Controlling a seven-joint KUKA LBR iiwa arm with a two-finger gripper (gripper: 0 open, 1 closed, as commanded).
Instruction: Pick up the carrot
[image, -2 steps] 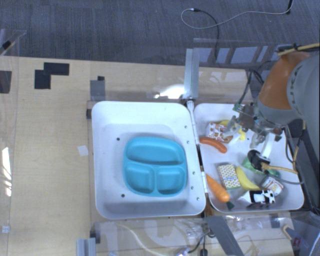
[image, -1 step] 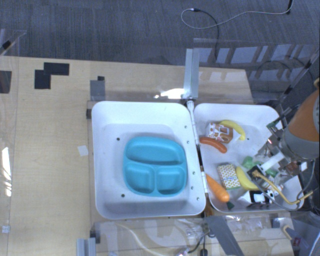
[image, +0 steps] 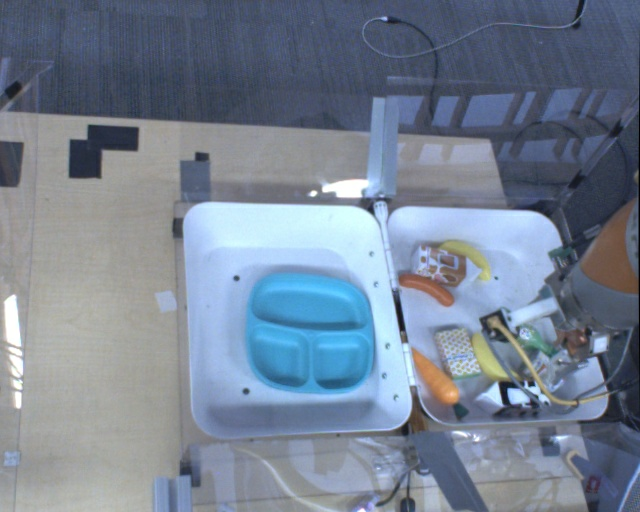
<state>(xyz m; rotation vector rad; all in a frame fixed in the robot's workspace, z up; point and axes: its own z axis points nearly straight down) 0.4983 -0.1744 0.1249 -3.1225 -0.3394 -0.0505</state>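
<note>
Nearest the camera, along the bench's front edge, run pale cables and metal brackets. Just behind sit two shallow white bins, side by side, glossy with rounded corners. Left bin holds a turquoise tray with three compartments, smooth moulded plastic.

Right bin holds the clutter. Carrot lies at the bin's 7 o'clock corner, close to the dividing wall, tip pointing toward 10 o'clock. At its 2 o'clock, touching or just beside it, is a small patterned box, then a banana. Farther back lie a sausage, a printed packet and another banana.

Arm enters at 3 o'clock; the gripper hangs low over the bin's front right, among yellow wiring, near the carrot but apart from it. Whether it is open I cannot tell; nothing visibly sits in it.

Carrot looks like a light, stiff, smooth toy, tapered and likely slippery. Thick middle, gripped across its width, seems the safest hold.
</note>
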